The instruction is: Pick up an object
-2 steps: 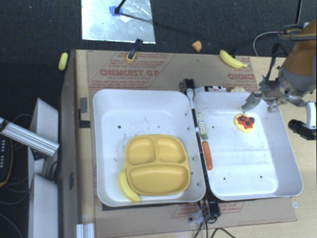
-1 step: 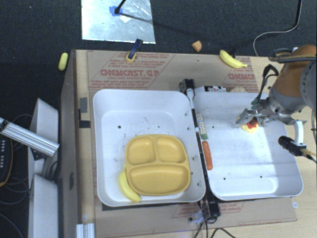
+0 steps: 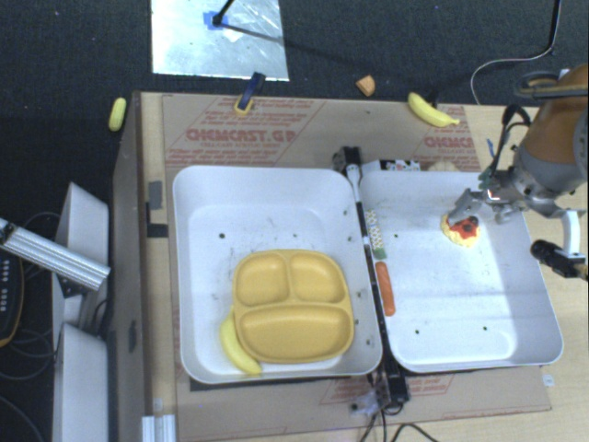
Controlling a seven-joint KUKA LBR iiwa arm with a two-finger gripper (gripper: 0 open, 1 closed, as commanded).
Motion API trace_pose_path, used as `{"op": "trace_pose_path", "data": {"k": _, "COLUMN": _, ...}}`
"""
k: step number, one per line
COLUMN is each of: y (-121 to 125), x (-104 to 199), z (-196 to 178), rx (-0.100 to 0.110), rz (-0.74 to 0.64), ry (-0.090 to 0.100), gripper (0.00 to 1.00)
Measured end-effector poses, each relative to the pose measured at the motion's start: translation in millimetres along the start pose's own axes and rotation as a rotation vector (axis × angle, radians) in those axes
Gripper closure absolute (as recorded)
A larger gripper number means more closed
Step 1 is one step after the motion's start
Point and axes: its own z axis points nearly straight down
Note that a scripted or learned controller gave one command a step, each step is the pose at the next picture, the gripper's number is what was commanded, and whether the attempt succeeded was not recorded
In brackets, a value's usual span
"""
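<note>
A small yellow and red toy (image 3: pixel 460 230) lies in the right bin (image 3: pixel 442 339), toward its far right part. My gripper (image 3: pixel 480 203) hangs just above and to the right of the toy, its grey fingers pointing down-left at it. An orange carrot-like stick (image 3: pixel 386 288) lies along the right bin's left wall. In the left bin (image 3: pixel 198 247) sits a yellow divided tray (image 3: pixel 293 304), with a yellow banana (image 3: pixel 236 346) tucked against its front left corner.
The grey and orange arm (image 3: pixel 557 136) reaches in from the right above the right bin's far corner. On the bench behind the bins lie a second banana (image 3: pixel 430 110), a small orange piece (image 3: pixel 366 86) and a yellow piece (image 3: pixel 117 113) at the left.
</note>
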Motion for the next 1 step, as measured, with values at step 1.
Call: {"op": "trace_pose_path", "data": {"k": 1, "y": -2.4, "x": 0.6, "z": 41.6, "rx": 0.003, "rz": 0.001, "ry": 0.001, "gripper": 0.00}}
